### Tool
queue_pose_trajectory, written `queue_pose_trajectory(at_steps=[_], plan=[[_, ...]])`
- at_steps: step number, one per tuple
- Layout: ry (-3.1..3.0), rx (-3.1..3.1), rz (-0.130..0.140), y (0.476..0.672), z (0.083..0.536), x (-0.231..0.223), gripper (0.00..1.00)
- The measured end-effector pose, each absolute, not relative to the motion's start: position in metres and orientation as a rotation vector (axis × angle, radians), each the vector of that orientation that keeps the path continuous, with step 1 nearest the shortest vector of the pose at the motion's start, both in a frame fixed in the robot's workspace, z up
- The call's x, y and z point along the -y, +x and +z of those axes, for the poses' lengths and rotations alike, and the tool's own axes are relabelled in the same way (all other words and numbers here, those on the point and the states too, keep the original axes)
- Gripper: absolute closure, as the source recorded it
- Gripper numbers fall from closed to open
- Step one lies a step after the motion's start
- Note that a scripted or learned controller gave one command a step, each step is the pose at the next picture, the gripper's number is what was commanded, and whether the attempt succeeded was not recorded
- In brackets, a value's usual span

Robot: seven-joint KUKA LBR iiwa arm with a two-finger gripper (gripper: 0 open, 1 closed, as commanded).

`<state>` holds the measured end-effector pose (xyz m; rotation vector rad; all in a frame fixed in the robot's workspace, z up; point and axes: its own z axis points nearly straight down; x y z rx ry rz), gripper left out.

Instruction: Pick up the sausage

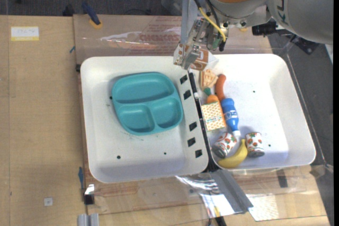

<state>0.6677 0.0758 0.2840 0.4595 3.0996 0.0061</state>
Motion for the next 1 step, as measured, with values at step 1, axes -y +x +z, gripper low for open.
queue_pose_trajectory(at_steps=[1], plan=[[0.466, -3.104, 0.004, 0.6414, 0.2804, -0.114, 1.0]])
